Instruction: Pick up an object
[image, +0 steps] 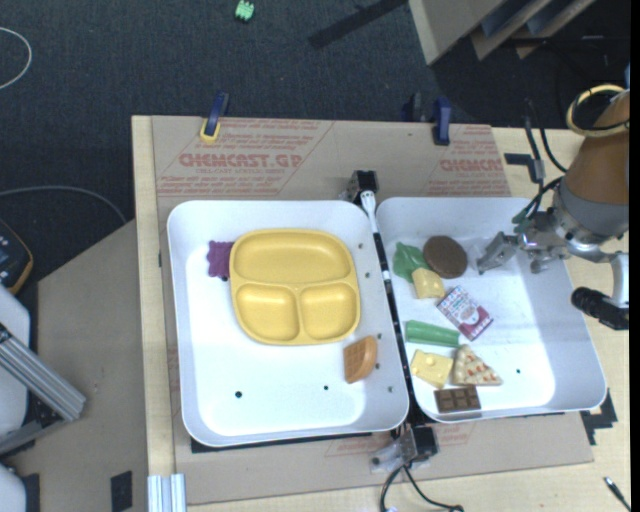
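My jaws (497, 252) hang over the right bin (560, 330) near its far right corner; I cannot tell their spread. Nearest object: brown disc (445, 256) (left of me). Risk: crowded neighbours, so a descent may nudge it or miss.

A single fixed camera looks down from above the bench (300, 150) at a slant, from a moderate distance. Both white bins sit fully in frame, the left bin (200, 330) and the right bin (560, 340), with dark floor beyond the bench's far edge. The arm (600, 170) enters from the right.
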